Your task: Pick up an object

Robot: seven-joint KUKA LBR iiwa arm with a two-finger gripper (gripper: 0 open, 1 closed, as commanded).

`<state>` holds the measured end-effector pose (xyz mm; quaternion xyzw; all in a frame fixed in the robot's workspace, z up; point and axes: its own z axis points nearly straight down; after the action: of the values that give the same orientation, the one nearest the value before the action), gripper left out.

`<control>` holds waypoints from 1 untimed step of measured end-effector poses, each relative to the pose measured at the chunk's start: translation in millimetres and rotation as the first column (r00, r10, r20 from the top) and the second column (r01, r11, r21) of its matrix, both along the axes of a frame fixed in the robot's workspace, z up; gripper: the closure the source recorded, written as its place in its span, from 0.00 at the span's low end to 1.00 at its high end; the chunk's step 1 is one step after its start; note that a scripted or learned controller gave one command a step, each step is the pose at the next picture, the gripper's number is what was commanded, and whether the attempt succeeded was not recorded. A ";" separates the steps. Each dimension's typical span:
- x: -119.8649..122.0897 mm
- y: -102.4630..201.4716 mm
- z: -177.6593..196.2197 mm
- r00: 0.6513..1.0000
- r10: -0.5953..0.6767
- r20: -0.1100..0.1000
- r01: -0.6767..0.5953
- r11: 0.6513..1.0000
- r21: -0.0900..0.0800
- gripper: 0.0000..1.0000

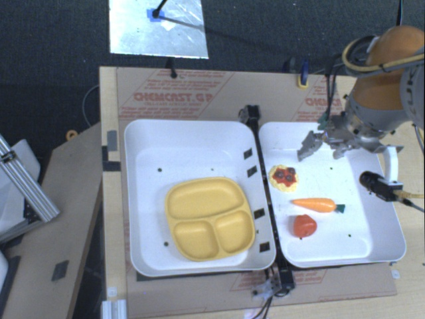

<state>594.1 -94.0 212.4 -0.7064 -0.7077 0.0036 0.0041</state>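
The right bin (pixel 372 244) holds three small toy foods, all lying loose on its smooth white floor. A carrot (pixel 315 205), orange and tapered with a small dark green stub at its right end, lies on its side near the middle. Just below it, apart from it, sits a rounded red tomato (pixel 305 226). Above the carrot, near the bin's left wall, is a little yellow pizza slice (pixel 284 177) with red and dark toppings.

The gripper (pixel 324 146) hangs over the upper part of this bin, well apart from all three foods. Its two grey fingers (pixel 308 146) are spread wide with nothing between them. Above them is the arm's grey wrist and orange band (pixel 397 46).

The left bin (pixel 139 178) holds a yellow plastic tray (pixel 209 216), rounded at the corners and divided into three compartments, one long and two smaller.

Both bins rest on the table (pixel 186 95), whose brown cardboard-like sheet bears red printed lettering. Beyond it lies a shiny metal plate (pixel 133 25).
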 end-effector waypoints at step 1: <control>2.7 0.1 6.8 1.000 0.002 0.013 -0.002 1.000 -0.001 0.00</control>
<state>596.8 -93.9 219.2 -0.7058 -0.7084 -0.0005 -0.0009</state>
